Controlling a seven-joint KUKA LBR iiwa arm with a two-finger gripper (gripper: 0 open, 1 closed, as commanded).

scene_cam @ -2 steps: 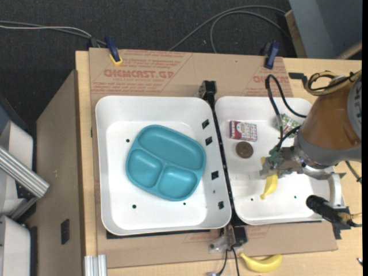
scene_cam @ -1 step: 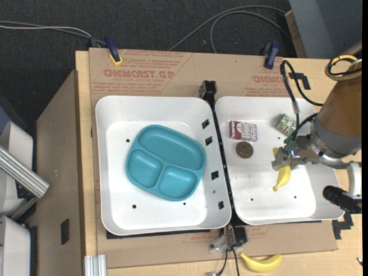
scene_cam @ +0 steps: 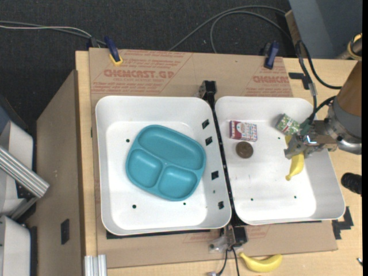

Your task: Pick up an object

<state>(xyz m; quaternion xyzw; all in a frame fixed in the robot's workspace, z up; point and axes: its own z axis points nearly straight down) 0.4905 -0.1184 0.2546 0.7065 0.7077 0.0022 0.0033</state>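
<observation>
In the right bin (scene_cam: 265, 184) lie a yellow banana (scene_cam: 296, 168), a small red and white carton (scene_cam: 243, 131), a brown round disc (scene_cam: 245, 149) and a green packet (scene_cam: 287, 123). My gripper (scene_cam: 299, 146) reaches in from the right and hangs low over the banana's upper end, just below the green packet. Whether it touches the banana is unclear. The carton and the disc sit apart from it, near the bin's left wall.
A teal divided plate (scene_cam: 165, 162) lies in the left bin (scene_cam: 106, 154). A second banana (scene_cam: 262, 262) rests outside the bins at the bench's front edge. Cables run along the back, and clamps hold the cardboard base.
</observation>
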